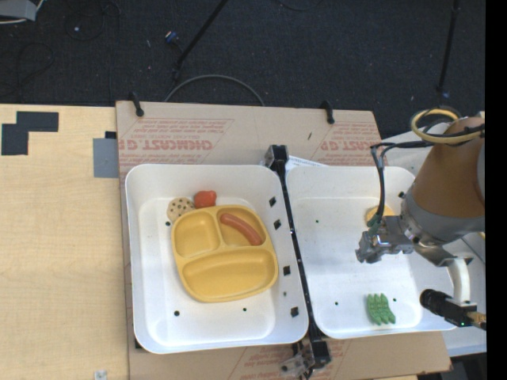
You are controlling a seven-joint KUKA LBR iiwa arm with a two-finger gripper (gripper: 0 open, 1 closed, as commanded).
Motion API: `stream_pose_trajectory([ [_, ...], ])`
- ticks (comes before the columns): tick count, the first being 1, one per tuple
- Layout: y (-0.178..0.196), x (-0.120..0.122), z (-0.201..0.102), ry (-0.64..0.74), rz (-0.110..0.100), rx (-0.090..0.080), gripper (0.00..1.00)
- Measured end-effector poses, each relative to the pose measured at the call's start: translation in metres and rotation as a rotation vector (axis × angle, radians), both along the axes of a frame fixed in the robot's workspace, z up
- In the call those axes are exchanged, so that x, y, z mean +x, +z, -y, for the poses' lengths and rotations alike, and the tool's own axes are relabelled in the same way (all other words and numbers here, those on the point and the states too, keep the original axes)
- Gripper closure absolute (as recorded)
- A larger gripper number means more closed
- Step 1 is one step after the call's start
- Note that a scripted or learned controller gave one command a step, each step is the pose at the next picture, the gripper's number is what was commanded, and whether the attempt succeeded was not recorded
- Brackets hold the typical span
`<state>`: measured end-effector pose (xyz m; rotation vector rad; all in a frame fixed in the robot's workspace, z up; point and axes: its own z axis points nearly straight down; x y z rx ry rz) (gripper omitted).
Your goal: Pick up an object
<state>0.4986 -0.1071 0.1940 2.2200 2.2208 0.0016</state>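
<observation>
My gripper [372, 248] hangs over the middle right of the right bin [333, 212], reaching in from the right. A small green ridged object [380, 309] lies near the bin's front right, below the gripper and apart from it. A yellow object [372, 213] peeks out just behind the gripper, partly hidden by the wrist. In the left bin [150, 291] lies a yellow divided tray [224, 275] with a sausage [242, 228] in its upper right compartment. A red object [205, 199] and a cookie [180, 207] rest just behind the tray.
A black divider [290, 244] runs between the two bins. Cardboard [238, 133] lies under and behind the bins. The left half of the right bin floor is bare white.
</observation>
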Motion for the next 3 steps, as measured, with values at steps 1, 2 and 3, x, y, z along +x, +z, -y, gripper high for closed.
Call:
stream_pose_trajectory([
  [1, 0.042, 0.0, 0.002, 0.001, 0.0, 0.0, 1.0],
  [2, 0.032, 0.006, -0.044, 0.003, -0.006, 0.002, 1.0],
  [3, 0.041, 0.022, -0.095, 0.005, -0.004, 0.002, 1.0],
])
